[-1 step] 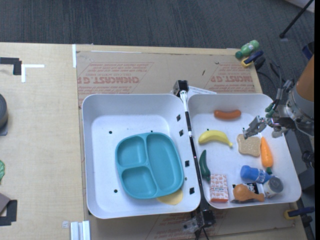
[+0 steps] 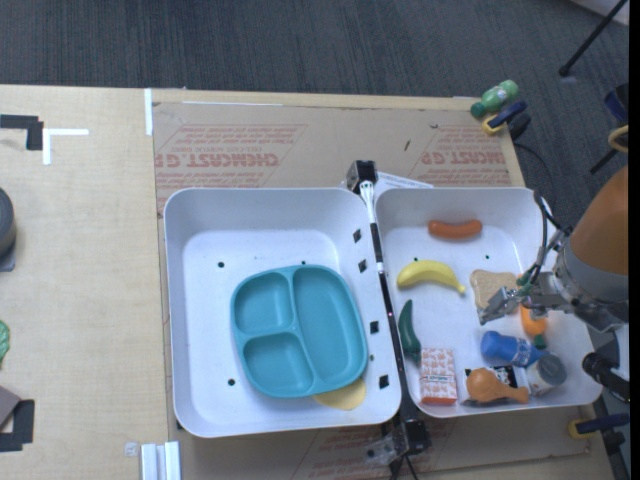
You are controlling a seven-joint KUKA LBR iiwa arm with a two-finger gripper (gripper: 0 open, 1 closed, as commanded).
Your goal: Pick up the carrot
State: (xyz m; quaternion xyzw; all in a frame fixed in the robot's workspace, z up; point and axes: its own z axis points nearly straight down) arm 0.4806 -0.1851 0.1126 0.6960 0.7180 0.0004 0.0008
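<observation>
The carrot (image 2: 533,321) shows as a small orange piece in the right bin (image 2: 400,208), near its right wall, partly covered by the gripper. My gripper (image 2: 518,303) hangs low right over it, reaching in from the right, above the edge of a bread slice (image 2: 490,286). The arm's orange band (image 2: 612,230) is at the frame's right edge. Whether the carrot is between the jaws is hidden from this angle.
The right bin also holds a sausage (image 2: 455,230), a banana (image 2: 432,274), a green vegetable (image 2: 408,330), a small carton (image 2: 437,376), a blue bottle (image 2: 508,349), an orange gourd-like toy (image 2: 490,386) and a can (image 2: 549,370). The left bin (image 2: 200,218) holds a teal divided plate (image 2: 297,328).
</observation>
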